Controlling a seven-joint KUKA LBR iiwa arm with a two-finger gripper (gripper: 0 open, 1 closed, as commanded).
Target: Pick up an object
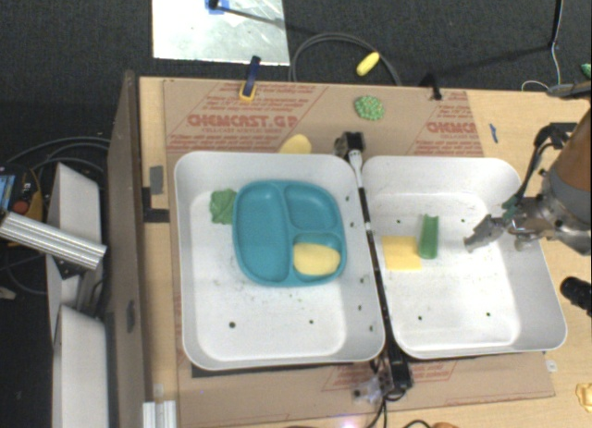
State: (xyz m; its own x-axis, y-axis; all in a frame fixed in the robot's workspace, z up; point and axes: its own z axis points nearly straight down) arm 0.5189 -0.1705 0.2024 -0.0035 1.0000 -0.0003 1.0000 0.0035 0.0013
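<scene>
I see the green block (428,236) in the right bin (532,320), standing long axis 12-to-6, its 9 o'clock side touching a yellow slab (401,253). At 3 o'clock the gripper (481,235) hovers apart — fingers spread, pinching nothing. The left bin (268,338) holds a teal tray (268,232).

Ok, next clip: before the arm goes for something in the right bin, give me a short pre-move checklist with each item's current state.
1. Targets present in the right bin: green block and yellow piece lie at its left side. Ok.
2. Targets separable: the two sit close together, possibly touching. Cannot tell.
3. Gripper inside the right bin, to the right of the green block, apart from it. Ok.
4. Nothing between the fingers. Ok.
5. Finger opening wide enough for the block. Cannot tell.
6. Path from gripper to block free of other items. Ok.
</scene>
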